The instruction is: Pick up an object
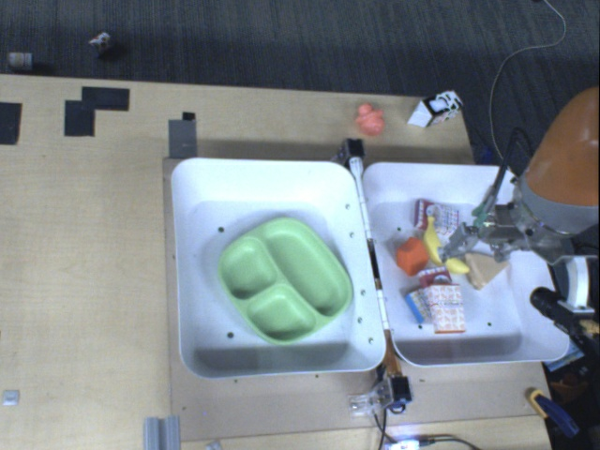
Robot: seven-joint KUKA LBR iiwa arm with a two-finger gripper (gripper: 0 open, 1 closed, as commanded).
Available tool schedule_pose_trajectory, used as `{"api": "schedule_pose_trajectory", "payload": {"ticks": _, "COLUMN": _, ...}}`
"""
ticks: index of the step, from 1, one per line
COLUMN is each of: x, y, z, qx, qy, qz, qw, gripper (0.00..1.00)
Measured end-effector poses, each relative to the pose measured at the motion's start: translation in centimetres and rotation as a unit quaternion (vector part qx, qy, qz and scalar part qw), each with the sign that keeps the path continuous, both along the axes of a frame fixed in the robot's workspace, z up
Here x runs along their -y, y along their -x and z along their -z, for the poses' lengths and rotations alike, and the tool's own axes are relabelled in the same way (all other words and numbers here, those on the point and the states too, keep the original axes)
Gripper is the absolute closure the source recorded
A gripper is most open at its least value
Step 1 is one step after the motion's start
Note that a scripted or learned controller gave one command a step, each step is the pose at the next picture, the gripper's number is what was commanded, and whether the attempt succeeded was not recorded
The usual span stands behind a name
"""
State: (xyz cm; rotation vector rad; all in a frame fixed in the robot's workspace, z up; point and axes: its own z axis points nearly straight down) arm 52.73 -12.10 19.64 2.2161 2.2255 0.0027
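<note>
The right bin (525,340) holds a small pile. In it lie an orange lump (411,255), a yellow banana-shaped toy (432,243), a red-and-white packet (441,216), a tan wedge (487,271) and a patterned red-and-white box (443,307) with a blue piece (415,306) at its left. My gripper (466,241) reaches in from the right and hangs low over the pile, with its tip between the yellow toy and the tan wedge. Nothing is visibly lifted off the bin floor.
A green divided plate (284,277) lies in the left bin (202,204). On the bench behind the bins sit a pink lump (370,118) and a black-and-white tag (437,108). A raised divider (367,242) separates the bins.
</note>
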Motion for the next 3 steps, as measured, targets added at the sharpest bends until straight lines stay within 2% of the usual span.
{"api": "schedule_pose_trajectory", "payload": {"ticks": 1, "x": 1.1, "y": -6.6, "z": 11.0, "qx": 0.003, "qy": 0.0010, "qz": -0.001, "qw": 1.0000, "gripper": 0.00}}
{"api": "schedule_pose_trajectory", "payload": {"ticks": 2, "x": 1.1, "y": -6.7, "z": 9.8, "qx": 0.006, "qy": 0.0012, "qz": -0.001, "qw": 1.0000, "gripper": 1.00}}
{"api": "schedule_pose_trajectory", "payload": {"ticks": 3, "x": -5.6, "y": -1.1, "z": 1.1, "qx": 0.001, "qy": -0.0004, "qz": -0.001, "qw": 1.0000, "gripper": 1.00}}
